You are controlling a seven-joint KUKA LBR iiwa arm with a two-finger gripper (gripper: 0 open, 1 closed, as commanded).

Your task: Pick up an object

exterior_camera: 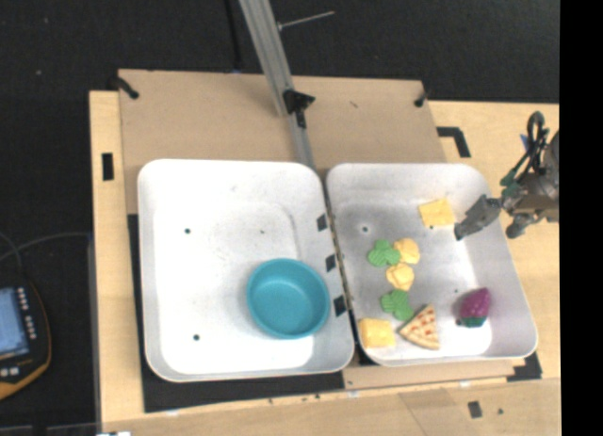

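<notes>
On your pale wooden worktop [236, 123] two shallow white plastic bins sit side by side, touching along their inner edges. Your left-hand bin [188, 199] carries one thing, a round teal plastic bowl [287, 297], upright, in its near right corner. Your right-hand bin [377, 189] holds the small toy foods: a flat yellow square piece [436, 212] toward the far side, a green leafy piece [382, 255] touching a small yellow lumpy piece [408, 251], a second yellow lump [400, 276] just below them, another green leafy piece [397, 304] below that, then a yellow block [377, 332] and a pizza-slice wedge [421, 328] along the near wall. A purple berry-shaped toy [473, 306] lies apart near the right wall. You can see the tool [492, 219] at the bin's right rim, its two dark fingers spread apart with nothing between them, just beside the flat yellow square but not touching it.
</notes>
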